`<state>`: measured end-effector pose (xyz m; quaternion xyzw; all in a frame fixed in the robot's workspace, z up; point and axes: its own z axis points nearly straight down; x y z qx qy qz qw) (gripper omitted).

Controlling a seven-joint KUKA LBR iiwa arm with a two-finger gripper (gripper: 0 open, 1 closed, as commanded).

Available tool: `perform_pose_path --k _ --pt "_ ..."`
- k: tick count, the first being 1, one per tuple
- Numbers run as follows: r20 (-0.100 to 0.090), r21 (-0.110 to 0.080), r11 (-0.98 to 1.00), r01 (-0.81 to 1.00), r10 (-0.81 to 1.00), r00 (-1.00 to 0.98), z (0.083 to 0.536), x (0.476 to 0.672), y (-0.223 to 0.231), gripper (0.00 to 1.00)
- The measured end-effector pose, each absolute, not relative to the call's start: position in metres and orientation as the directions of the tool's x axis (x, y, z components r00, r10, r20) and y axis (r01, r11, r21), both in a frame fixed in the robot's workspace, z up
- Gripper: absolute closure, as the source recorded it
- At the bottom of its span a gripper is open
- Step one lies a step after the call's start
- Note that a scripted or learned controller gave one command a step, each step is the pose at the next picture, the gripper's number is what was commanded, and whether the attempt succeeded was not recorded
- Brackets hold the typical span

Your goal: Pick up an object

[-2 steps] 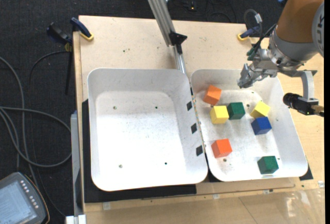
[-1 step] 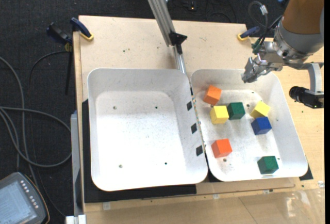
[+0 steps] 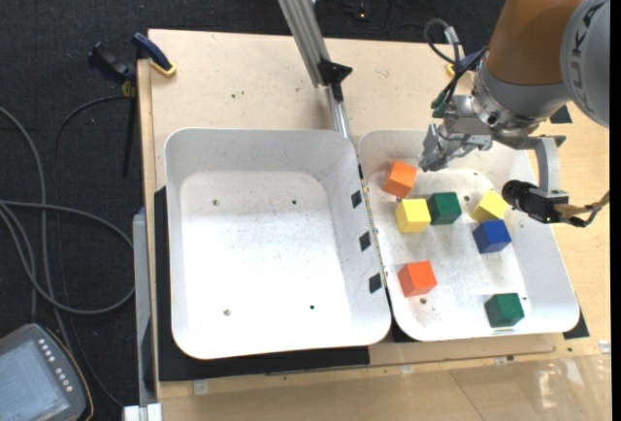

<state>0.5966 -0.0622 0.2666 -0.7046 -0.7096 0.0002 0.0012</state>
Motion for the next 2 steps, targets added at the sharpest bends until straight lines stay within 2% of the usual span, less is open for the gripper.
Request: perform_pose_path --k 2 --pt "0.002 -0.001 0.009 1.0 1.0 -0.009 0.252 0.572 0.048 1.0"
